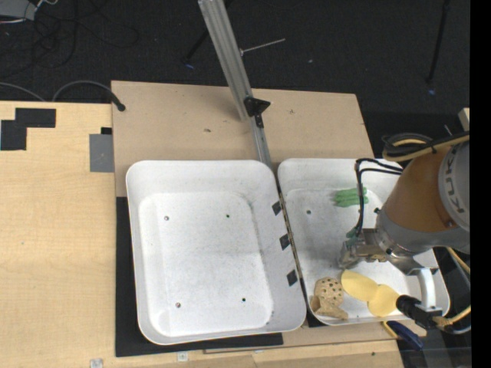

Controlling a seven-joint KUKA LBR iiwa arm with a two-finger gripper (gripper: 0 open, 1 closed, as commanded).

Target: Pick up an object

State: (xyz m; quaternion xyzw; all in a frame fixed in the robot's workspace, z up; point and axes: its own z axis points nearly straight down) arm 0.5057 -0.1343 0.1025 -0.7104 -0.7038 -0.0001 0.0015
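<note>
Left bin (pixel 203 313) sits on the tabletop (pixel 54 228), nothing in it to be taken. Right bin (pixel 303 186) carries the loose things: green piece (pixel 349 198) near the back wall, speckled tan lump (pixel 330 297) and yellow thing (pixel 370 292) at the front edge, close together. Pincer (pixel 354 253) is lowered mid-bin between them, likely for a grab; whether wide or narrow cannot be told. Nothing is seen held.

Two bins side by side on the bench (pixel 61 228). Right bin (pixel 307 198): one obj (pixel 349 198) near back, two (pixel 331 297) (pixel 371 292) just beside each other at front edge. Arm (pixel 422 205) over right bin, from right side.
</note>
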